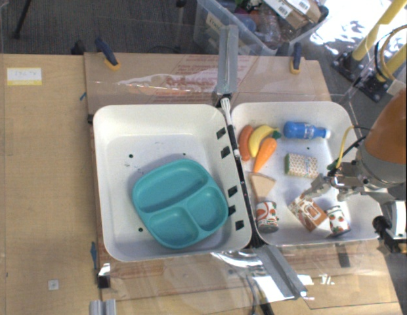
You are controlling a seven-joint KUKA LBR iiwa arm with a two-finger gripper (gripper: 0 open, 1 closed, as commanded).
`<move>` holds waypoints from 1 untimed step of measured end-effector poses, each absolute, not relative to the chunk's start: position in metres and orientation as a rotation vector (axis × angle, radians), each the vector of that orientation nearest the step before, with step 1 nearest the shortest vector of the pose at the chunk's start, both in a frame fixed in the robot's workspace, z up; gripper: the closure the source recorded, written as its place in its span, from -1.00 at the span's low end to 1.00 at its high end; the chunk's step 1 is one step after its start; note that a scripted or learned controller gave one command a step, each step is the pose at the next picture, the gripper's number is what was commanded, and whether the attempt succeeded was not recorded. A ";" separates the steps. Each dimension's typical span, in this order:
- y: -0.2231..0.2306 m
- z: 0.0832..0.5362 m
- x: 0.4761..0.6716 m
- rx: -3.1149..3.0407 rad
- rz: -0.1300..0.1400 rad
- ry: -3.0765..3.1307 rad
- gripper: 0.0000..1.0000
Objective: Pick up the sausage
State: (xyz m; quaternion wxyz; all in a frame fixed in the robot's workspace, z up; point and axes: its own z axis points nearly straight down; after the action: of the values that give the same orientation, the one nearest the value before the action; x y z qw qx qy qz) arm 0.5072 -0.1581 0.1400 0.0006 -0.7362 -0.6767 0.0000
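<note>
Both white bins sit on wood; no label reads clearly, and the end effector grip is indiscernible.

end effector low in the right bin, perhaps touching a carton; sausage beside banana; teal tray in left bin

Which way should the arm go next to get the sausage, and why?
Probably a short sweep across the right bin towards the middle divider. The gripper sits near the bin's right side, over a small carton, while the sausage lies against the divider, tight beside the banana. It needs to get above the sausage before lowering.
</note>
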 end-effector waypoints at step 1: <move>-0.159 0.111 0.497 -2.347 -0.041 -2.124 -1.00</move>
State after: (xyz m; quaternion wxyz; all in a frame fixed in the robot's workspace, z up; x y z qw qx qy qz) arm 0.4970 -0.1587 0.1111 -0.0117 -0.7413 -0.6709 -0.0130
